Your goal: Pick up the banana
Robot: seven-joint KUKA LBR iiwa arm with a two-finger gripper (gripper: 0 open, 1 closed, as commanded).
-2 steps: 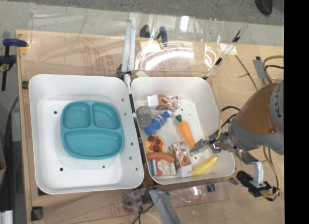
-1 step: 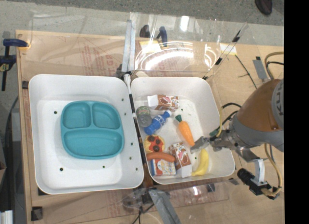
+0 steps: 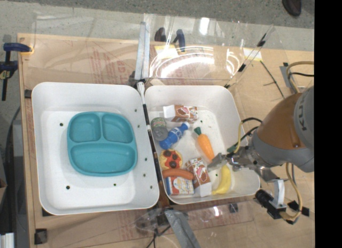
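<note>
The yellow banana [image 3: 223, 180] lies in the right bin [image 3: 231, 102], in its front right corner, next to a small carton [image 3: 199, 173]. My gripper [image 3: 220, 162] reaches in from the right and hovers just over the banana's upper end, close to it or touching it. The banana still rests on the bin floor. The grey wrist and the orange band sit behind the gripper at the bin's right wall.
The right bin also holds an orange carrot [image 3: 205, 145], a blue bottle [image 3: 173, 136], a grey can [image 3: 158, 126], a brown carton [image 3: 184, 113], a sausage [image 3: 177, 173] and a white box [image 3: 181, 186]. A teal divided plate [image 3: 101, 144] lies in the left bin [image 3: 43, 108].
</note>
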